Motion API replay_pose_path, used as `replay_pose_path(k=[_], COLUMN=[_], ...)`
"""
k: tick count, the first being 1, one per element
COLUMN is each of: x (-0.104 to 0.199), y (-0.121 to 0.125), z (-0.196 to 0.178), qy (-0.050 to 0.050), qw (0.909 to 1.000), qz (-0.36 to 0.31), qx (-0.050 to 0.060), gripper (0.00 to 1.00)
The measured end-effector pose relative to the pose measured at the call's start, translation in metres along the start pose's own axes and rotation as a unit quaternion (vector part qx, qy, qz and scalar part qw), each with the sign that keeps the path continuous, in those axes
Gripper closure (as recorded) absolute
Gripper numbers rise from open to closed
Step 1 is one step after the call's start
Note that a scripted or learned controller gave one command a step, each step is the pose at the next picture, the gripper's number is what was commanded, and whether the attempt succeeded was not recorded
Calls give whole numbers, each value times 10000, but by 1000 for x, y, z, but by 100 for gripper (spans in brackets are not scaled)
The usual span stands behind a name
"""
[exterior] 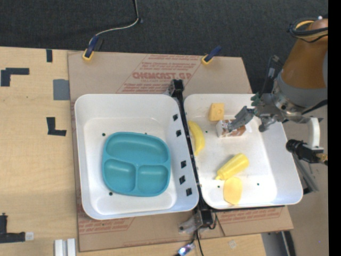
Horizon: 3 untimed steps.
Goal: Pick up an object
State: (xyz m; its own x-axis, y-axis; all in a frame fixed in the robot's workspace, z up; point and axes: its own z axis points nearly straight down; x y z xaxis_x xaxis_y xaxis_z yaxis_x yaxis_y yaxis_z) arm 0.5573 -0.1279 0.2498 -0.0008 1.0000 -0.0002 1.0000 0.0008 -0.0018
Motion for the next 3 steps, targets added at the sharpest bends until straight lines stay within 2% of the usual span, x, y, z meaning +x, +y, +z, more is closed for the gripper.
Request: replay_pose_path(k=[1, 2, 3], x=[-12, -59, -6], y=[64, 103, 112], z=[19, 103, 166], qy=[-5, -16, -5], qw=[10000, 10000, 10000], qz=[-11, 2, -10], qx=[-21, -19, -7], gripper=[0, 0, 0])
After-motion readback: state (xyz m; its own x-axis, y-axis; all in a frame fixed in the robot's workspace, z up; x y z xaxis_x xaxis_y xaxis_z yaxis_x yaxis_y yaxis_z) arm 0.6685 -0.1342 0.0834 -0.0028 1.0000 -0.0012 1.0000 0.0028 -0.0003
